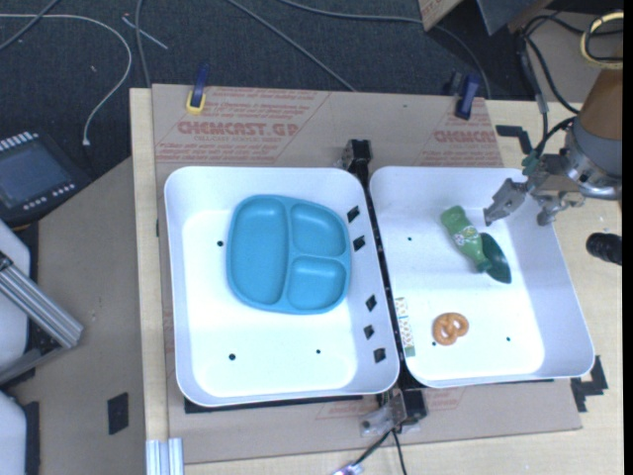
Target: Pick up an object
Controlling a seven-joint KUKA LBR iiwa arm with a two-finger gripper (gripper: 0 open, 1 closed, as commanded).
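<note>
Bins sat side by side: the left bin (pixel 198 364) held a blue divided plate (pixel 289 254), the right bin (pixel 554 354) a green packet (pixel 474 242) mid-bin and a pretzel (pixel 450 328) near its front edge. Gripper (pixel 522 206) hovered beside the packet, fingers spread, holding nothing

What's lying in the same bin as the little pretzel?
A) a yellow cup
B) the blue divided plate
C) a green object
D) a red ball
C: the pretzel lies in the right bin, and up from it in that bin is the green object; the blue divided plate sits alone in the left bin.
</note>
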